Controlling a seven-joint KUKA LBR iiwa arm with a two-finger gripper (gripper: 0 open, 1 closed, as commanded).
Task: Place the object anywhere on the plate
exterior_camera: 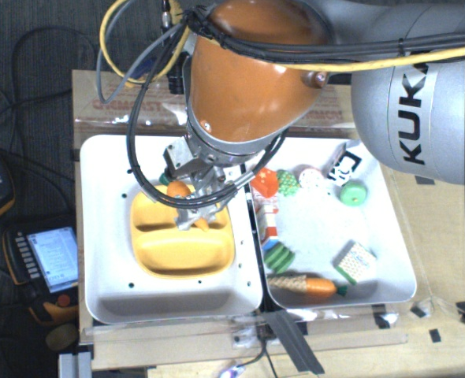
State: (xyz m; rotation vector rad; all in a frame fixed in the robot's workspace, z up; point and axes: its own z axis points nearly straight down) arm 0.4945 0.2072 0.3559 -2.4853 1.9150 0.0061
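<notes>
A yellow divided plate (177, 246) lies in the left white bin (106, 235). My gripper (191, 211) hangs low over the plate's far half, under the orange wrist band. A small orange object (177, 188) sits at the plate's far rim, close against the gripper's left side. I cannot tell whether it is held or resting. Another bit of orange (202, 225) shows on the plate just below the gripper. A scrap of green (164, 178) peeks out beside the orange object.
The right bin (390, 242) holds several items: a red-orange piece (265, 183), a green knobbly ball (287, 183), a green ball (352, 193), a carrot (311, 287), a small box (354, 262) and a striped green piece (277, 257). The arm covers the back of both bins.
</notes>
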